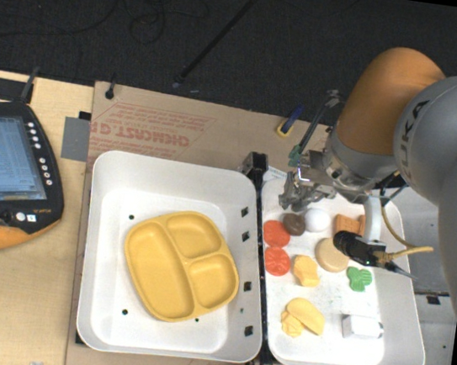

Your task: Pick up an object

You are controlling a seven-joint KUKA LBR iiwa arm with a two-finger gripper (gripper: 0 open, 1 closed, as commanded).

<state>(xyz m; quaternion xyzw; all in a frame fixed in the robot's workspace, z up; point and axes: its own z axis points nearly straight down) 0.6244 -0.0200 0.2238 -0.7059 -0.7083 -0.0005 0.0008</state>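
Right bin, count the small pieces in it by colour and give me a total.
Red pieces: 2
Yellow pieces: 2
White pieces: 2
Brown piece: 1
Orange piece: 1
Tan piece: 1
Green piece: 1
Total: 10

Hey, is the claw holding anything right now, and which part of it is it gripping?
It cannot be told. The claw sits right at the brown round piece in the right bin, but whether it grips it is unclear.
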